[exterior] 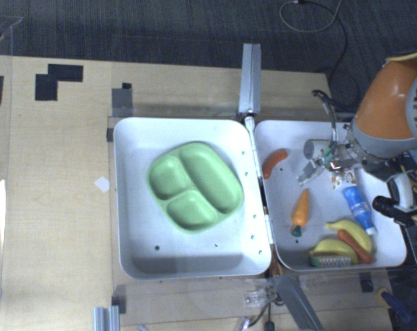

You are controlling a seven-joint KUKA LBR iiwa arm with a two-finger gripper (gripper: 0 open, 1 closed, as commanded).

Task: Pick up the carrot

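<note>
Nearest the camera loomed the grey arm with its orange band, reaching in from the right over the right-hand bin; below it stretched the pale wooden bench, bearing two shallow white bins side by side. Largest of these, the left bin held a green divided plate with three compartments, lying tilted near its middle; the right bin held the smaller things. Along its near edge lay a yellow banana, with a corn cob just beside it and a slim reddish-orange piece touching the banana's lower side; a blue and white tube lay slantwise above the banana. Toward the bin's middle lay the carrot, orange, its green end pointing at the near edge, apart from everything else; a small orange sausage-shaped piece lay near the bin's far left corner. Over the bin's far part hung the gripper, up and to the right of the carrot and clear of it; whether its fingers were apart or together could not be told.
</note>
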